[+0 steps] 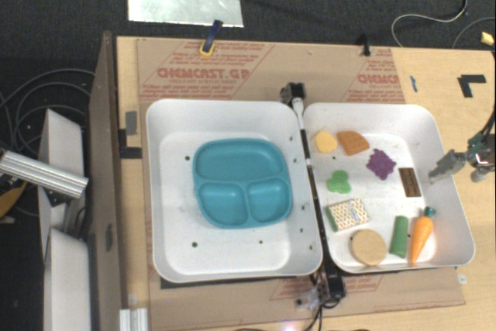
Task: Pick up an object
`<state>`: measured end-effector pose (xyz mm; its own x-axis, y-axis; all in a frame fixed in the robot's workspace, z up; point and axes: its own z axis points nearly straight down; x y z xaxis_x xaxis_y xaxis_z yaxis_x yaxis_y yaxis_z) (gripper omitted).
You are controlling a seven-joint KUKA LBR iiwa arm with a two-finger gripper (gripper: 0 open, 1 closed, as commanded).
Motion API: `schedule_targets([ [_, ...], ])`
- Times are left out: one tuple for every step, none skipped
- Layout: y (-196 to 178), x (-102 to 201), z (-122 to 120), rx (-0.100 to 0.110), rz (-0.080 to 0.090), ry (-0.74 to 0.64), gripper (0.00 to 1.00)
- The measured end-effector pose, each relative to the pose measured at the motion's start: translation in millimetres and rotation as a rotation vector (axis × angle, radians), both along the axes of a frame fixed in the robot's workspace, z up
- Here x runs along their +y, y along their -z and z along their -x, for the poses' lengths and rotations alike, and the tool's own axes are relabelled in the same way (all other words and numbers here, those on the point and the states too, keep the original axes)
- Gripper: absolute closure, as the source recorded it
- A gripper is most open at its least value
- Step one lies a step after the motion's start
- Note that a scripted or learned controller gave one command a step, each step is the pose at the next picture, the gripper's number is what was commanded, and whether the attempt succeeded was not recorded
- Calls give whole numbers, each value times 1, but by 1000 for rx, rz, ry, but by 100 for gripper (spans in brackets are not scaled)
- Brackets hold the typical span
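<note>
The right bin [457, 244] holds several toy foods: a yellow piece [325, 142], an orange piece [353, 142], a purple piece [380, 163], a green piece [338, 182], a brown bar [409, 182], a patterned packet [348, 213], a tan round biscuit [368, 246], a green cylinder [399, 236] and a carrot [420, 236]. My gripper [459, 161] hangs at the bin's right rim, just right of the brown bar and above the carrot. It touches none of the items.
The left bin [170, 244] carries a teal divided plate [242, 181]. A raised divider [306, 167] separates the two bins. Cardboard covers the bench around them, and cables lie on the floor at left and upper right.
</note>
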<state>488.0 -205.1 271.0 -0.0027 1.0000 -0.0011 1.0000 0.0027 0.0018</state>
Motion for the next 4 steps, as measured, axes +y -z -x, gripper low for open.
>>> schedule_targets([
  [111, 12, -34, 4, -3, -4, 0],
  [95, 25, -88, -5, 1, -5, 0],
  [191, 29, -120, 1, -1, -4, 0],
  [176, 29, -120, -3, 0, -4, 100],
])
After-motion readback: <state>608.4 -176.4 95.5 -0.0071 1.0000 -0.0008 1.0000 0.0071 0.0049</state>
